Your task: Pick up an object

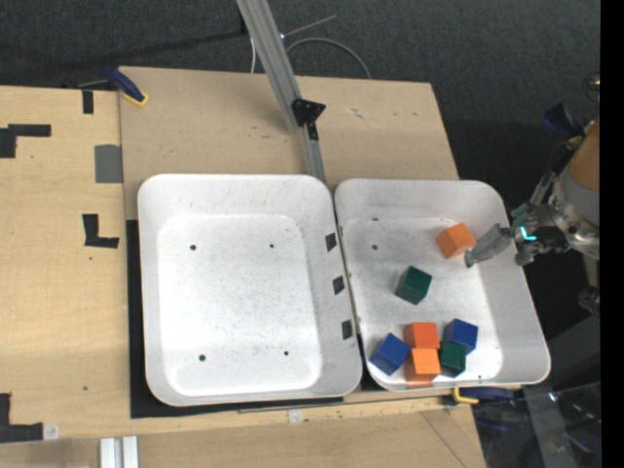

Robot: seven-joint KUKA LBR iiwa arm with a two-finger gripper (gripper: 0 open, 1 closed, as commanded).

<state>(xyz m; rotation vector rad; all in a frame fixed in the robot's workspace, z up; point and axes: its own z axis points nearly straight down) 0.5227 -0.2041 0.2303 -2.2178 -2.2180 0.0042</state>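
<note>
the gripper point(499, 243) hangs over the right bin's point(507, 291) right side, one grey finger point(485, 247) pointing left; whether it is wide or narrow cannot be told. just left of that finger an orange cube point(454, 239) sits tilted on the bin floor, close to it, nothing shown gripping it. a dark green cube point(413, 284) lies nearer, mid-bin. at the near edge cluster a blue cube point(390, 352), two orange blocks point(423, 349), a green block point(453, 358) and another blue block point(461, 333). the left bin point(156, 291) lies alongside.

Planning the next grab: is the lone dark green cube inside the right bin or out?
Inside: the dark green cube sits on the right white bin's floor, apart from other blocks.
</note>
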